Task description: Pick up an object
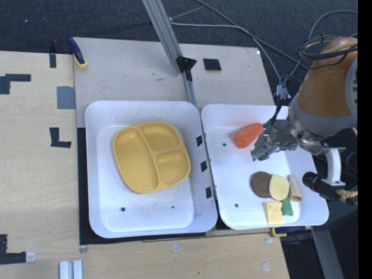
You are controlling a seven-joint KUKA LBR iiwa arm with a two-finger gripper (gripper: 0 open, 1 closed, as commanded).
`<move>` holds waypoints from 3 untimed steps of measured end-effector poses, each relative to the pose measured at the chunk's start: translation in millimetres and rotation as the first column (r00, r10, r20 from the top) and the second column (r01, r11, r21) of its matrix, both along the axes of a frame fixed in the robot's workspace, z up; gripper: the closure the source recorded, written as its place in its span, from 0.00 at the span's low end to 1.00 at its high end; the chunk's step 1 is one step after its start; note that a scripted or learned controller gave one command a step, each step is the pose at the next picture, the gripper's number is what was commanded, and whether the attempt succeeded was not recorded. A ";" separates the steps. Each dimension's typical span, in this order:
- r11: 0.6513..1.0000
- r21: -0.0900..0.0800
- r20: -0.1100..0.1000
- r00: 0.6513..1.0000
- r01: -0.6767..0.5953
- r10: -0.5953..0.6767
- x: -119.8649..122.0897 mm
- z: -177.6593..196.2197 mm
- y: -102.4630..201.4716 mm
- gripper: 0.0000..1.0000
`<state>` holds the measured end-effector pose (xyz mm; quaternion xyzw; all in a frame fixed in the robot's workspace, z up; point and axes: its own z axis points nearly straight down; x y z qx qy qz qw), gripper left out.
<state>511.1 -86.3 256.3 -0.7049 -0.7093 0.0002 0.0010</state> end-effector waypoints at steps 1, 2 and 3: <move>1.000 0.001 0.000 1.000 -0.001 0.001 4.2 -4.1 62.0 1.00; 1.000 0.000 -0.002 1.000 0.000 0.000 -1.5 -23.4 118.4 1.00; 1.000 0.000 -0.001 1.000 0.000 0.000 5.6 -31.5 167.1 1.00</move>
